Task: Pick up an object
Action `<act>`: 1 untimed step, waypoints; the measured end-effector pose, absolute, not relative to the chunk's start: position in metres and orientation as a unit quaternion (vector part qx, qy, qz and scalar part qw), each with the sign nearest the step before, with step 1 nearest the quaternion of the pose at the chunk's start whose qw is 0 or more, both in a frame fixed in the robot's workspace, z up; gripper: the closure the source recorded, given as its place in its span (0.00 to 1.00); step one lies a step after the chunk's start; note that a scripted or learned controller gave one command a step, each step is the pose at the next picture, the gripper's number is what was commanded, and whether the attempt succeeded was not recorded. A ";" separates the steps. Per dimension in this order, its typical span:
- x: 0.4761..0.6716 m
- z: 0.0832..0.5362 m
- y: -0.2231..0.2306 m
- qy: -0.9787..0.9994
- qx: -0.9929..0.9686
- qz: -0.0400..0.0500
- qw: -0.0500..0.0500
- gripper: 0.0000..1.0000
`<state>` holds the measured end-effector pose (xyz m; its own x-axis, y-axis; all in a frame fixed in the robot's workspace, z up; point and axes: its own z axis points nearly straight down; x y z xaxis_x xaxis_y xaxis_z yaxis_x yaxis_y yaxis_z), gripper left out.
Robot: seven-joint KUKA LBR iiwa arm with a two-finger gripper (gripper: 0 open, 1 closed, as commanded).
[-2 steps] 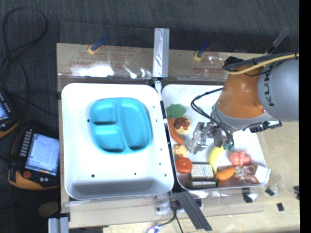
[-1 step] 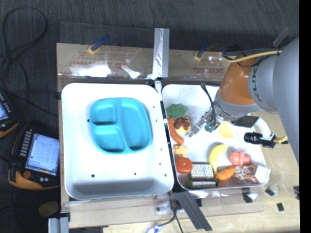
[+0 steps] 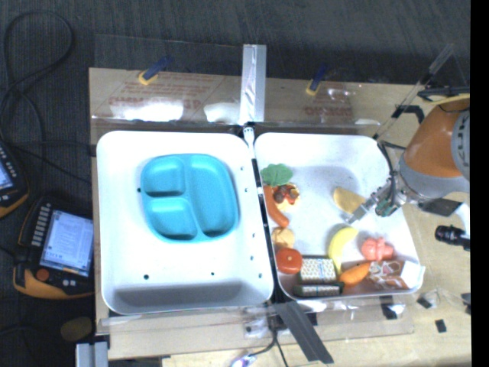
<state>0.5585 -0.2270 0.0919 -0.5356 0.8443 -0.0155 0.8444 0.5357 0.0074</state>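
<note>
1. Objects for picking lie in the right bin point(image 3: 336, 145), a heap of toy food crowded along its left wall and lower edge.
2. Left wall, top to bottom: green leafy piece point(image 3: 276, 174), dark red-brown item point(image 3: 288, 194), orange carrot-like stick point(image 3: 276, 211), small tan piece point(image 3: 283, 237), red tomato point(image 3: 289, 261).
3. Lower edge: checkered block point(image 3: 318, 267) with a dark bar point(image 3: 318, 289) just below it, an orange piece point(image 3: 354, 273), a pink item point(image 3: 376, 248) and a reddish packet point(image 3: 386, 270) near the lower right corner.
4. Yellow banana-like piece point(image 3: 341, 244) sits mid-bin, tilted; a pale yellow wedge point(image 3: 348, 199) lies above it, apart from the heap.
5. Gripper point(image 3: 376, 205) is low inside the right bin near its right wall, just right of the pale yellow wedge. Fingers are small and blurred (cannot tell whether they are spread or closed); nothing can be seen between them.
6. Arm point(image 3: 432, 155), grey with an orange band, enters from the frame's right edge.
7. Left bin point(image 3: 114, 205) holds a blue divided tray point(image 3: 189, 196), lying flat in its centre.
8. Tabletop point(image 3: 114, 90) shows tan beyond the bins' upper edges; a handheld pendant point(image 3: 57, 247) lies on the floor at lower left.
</note>
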 end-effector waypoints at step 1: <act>0.611 0.176 -0.185 0.867 0.499 -0.002 0.002 1.00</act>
